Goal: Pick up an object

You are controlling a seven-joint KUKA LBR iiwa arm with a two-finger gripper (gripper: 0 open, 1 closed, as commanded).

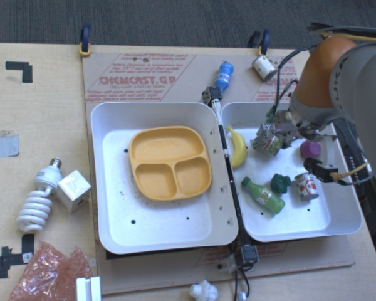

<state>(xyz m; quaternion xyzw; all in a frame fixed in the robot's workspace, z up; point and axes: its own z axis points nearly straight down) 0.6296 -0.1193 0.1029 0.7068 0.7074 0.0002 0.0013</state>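
Our gripper hangs low in the right bin, near its far wall, and it seems to be closed on a small greenish-grey thing; the view is blurred there, so we say this with some doubt, but the thing sits between the fingers. We cannot tell what the thing is.

We judge that the step in hand is the grasp itself, or the very start of the lift. The next move calls for a straight rise, with the grip kept firm, until the thing is clearly free of the bin floor.

Other things lie close in the same bin. A yellow banana rests against the left wall, just beside the gripper. A green bottle lies near the middle, a dark green piece is just beside it, and a small can stands toward the right wall. A purple object is near the arm (partly behind its cables). None of them touches the gripper, but the banana could be brushed if the arm swings left.

In the left bin a yellow divided plate lies by itself, well apart from the work.
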